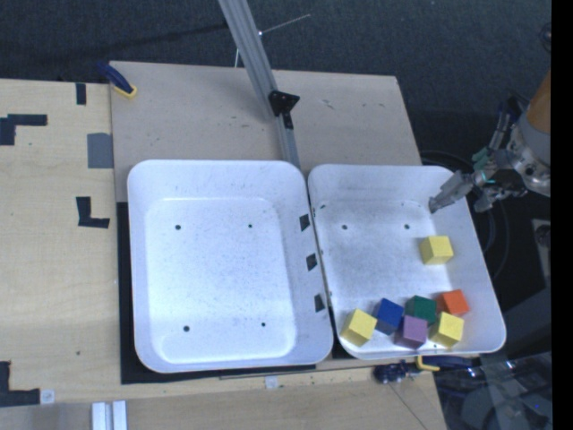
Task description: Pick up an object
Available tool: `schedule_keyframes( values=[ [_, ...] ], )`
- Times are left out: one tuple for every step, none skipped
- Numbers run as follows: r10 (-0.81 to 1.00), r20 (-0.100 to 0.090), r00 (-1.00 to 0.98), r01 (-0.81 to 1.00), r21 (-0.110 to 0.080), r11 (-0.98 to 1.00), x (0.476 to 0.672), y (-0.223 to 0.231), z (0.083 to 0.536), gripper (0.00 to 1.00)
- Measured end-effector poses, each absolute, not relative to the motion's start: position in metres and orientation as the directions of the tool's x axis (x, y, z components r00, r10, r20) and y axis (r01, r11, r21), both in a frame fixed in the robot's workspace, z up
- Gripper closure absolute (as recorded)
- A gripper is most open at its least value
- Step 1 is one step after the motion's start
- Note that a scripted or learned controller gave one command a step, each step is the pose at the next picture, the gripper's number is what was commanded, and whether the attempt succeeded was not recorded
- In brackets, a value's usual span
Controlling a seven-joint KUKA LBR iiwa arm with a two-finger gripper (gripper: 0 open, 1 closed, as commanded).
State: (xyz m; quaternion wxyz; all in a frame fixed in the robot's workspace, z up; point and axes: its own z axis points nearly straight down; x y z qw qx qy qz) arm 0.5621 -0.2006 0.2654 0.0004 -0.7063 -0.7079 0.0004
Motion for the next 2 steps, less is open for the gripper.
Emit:
schedule_keyframes(
  values=[
    [1.000,0.000,-0.002,1.000,-0.001,0.002,0.562,-0.201,0.265,0.00],
    [1.000,0.001,-0.001,1.000,-0.008,0.001,0.560,-0.204,0.202,0.00]
  ],
)
